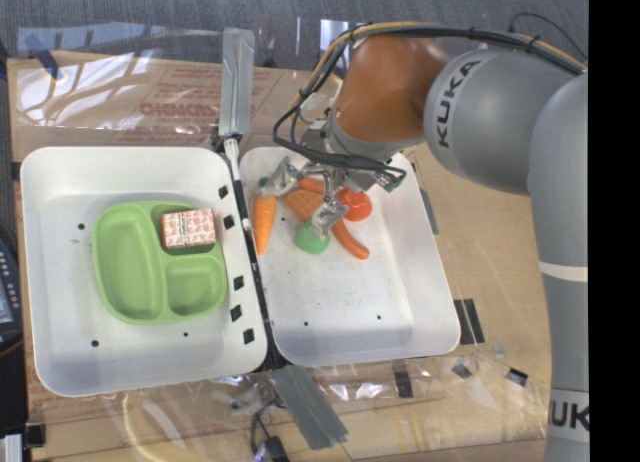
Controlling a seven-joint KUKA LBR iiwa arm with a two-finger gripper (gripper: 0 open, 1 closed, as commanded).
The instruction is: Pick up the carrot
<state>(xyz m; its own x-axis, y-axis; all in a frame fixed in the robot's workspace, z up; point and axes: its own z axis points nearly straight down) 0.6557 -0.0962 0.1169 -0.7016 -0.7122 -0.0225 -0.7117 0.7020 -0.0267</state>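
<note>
Camera view: we see the arm [470,110] reaching in from the right over the right bin [400,320]. Gripper [325,212] hangs low over a cluster of toy food at the bin's top; we cannot tell how its jaws stand or whether anything is held. Carrot [264,222] lies upright-ish against the bin's left wall, just left of the gripper. Green piece [312,241], orange piece [350,240] and red piece [357,206] crowd near it. Left bin [50,250] holds a green tray [130,270] with a small box [189,229].
</note>
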